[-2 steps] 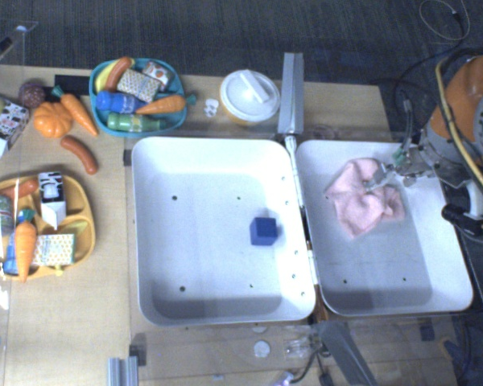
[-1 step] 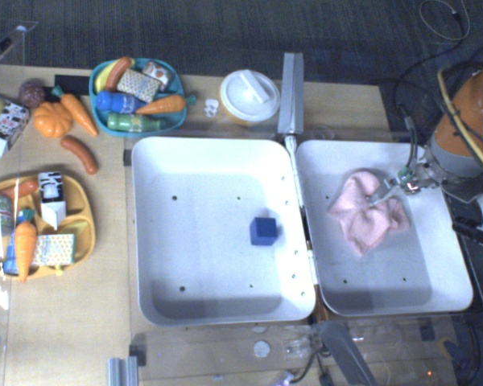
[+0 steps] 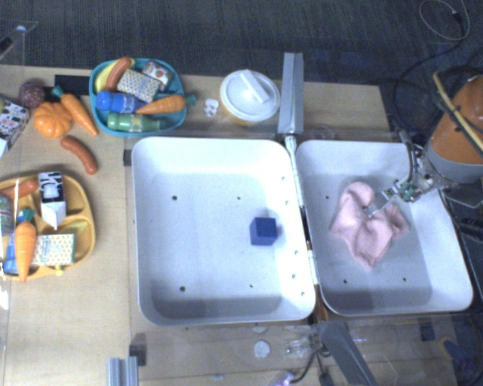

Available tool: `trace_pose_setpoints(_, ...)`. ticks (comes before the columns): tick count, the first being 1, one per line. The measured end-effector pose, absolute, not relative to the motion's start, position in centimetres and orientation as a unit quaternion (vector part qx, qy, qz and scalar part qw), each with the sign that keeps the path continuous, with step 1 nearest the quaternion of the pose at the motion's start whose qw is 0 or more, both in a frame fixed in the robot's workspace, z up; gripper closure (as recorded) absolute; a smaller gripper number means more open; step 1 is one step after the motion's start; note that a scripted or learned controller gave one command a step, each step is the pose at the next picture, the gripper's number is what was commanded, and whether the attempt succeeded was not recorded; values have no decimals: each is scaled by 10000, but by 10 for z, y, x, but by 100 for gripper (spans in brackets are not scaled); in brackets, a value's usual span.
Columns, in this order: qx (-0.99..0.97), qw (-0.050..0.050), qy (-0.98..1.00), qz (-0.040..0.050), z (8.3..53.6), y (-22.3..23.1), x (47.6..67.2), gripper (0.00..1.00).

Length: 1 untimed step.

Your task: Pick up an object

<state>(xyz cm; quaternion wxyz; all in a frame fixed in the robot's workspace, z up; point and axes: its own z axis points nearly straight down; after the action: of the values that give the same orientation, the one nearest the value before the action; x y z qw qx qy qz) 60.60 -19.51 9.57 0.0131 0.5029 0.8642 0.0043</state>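
A crumpled pink cloth lies in the right bin. A small blue cube rests in the left bin, towards its right side. My gripper reaches in from the right, low over the pink cloth's upper right part, its tips touching or just above the fabric. The grey arm with its orange band sits at the right edge.
On the bench to the left stand a blue bowl and a yellow tray, both with toy food. A white lidded pot stands behind the bins. Loose toy vegetables lie at the far left.
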Motion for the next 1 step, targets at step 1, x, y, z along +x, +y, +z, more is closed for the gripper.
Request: trace_pose_setpoints(1,4704,139,8823,32,96,-175,593,0)
